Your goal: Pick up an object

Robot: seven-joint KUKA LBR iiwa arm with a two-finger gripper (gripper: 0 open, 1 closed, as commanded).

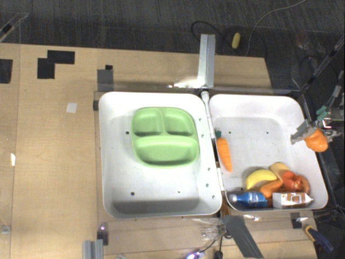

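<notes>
- Gripper (311, 134) sits above the right bin's (253, 112) right rim, fingers pinching an orange object (316, 142).
- Arm mostly cut off at the frame edge.
- Object looks roundish; its axis is unclear.

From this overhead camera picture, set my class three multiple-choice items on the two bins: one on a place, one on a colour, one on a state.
1. Where does the carrot lie?
A. on the green tray
B. in the right bin, beside the divider
C. on the floor

2. What colour is the divided tray in the left bin?
A. green
B. red
C. blue

3. What sits at the hand?
A. a banana
B. a blue bottle
C. an orange object

Answers: 1 B, it rests along the right bin's left wall; 2 A, plainly light green; 3 C, the orange piece is at the hand over the bin's right rim.
</notes>
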